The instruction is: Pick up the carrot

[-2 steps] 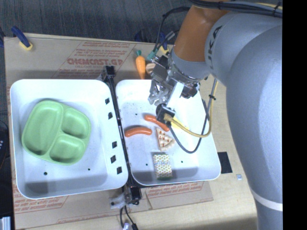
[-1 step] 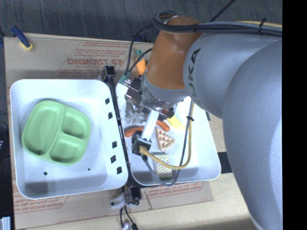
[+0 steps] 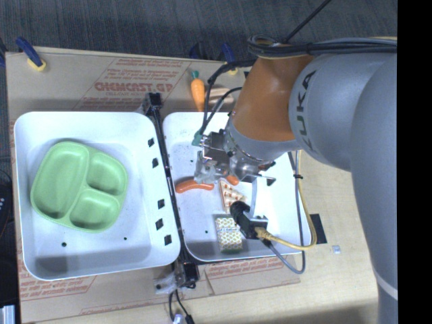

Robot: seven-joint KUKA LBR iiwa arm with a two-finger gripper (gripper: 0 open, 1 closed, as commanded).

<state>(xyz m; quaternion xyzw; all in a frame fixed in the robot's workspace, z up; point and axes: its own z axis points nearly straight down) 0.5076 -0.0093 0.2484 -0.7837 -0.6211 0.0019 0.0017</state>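
The carrot [image 3: 196, 93], orange with a green top, lies on the cardboard just beyond the far rim of the right bin [image 3: 287, 211]. My gripper [image 3: 205, 173] hangs low inside the right bin, well in front of the carrot. Directly beneath it lies a curved orange sausage-like piece [image 3: 193, 186]. The wrist and the arm's orange band cover the bin's far right part. Nothing shows as being held.
A pizza-slice toy [image 3: 231, 195] and a patterned block [image 3: 229, 233] lie in the right bin near the gripper. The left bin [image 3: 40, 252] holds a green divided plate [image 3: 79, 184]. A yellow cable [image 3: 297, 243] runs along the right bin's edge.
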